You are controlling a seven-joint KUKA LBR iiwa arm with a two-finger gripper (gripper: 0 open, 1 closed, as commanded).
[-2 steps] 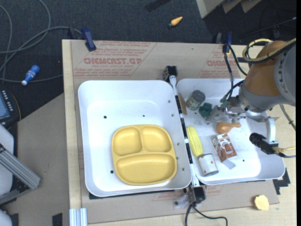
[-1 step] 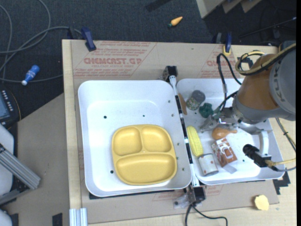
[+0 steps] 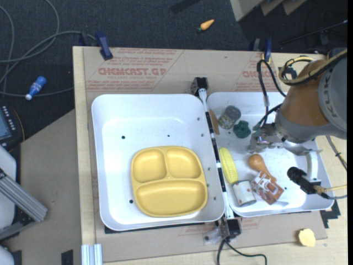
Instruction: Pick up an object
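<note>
The right bin [image 3: 325, 203] holds several small things. A grey can [image 3: 230, 115] and a dark green piece [image 3: 241, 129] lie at its far left. A yellow corn cob [image 3: 228, 165] lies along the left wall. An orange-brown rounded piece [image 3: 255, 161] sits mid-bin, and a brown and white packet [image 3: 268, 187] and a grey cup [image 3: 242, 193] lie near the front. My gripper [image 3: 262, 139] hangs low over the middle of this bin, just right of the green piece and above the orange-brown piece. Nothing shows in its grasp.
The left bin [image 3: 110, 120] bears a yellow divided plate [image 3: 168, 181]. A small brown item [image 3: 214, 122] rests at the divider between the bins. A yellow lump [image 3: 306, 237] lies on the bench at the front right. The arm's bulk covers the right bin's far right.
</note>
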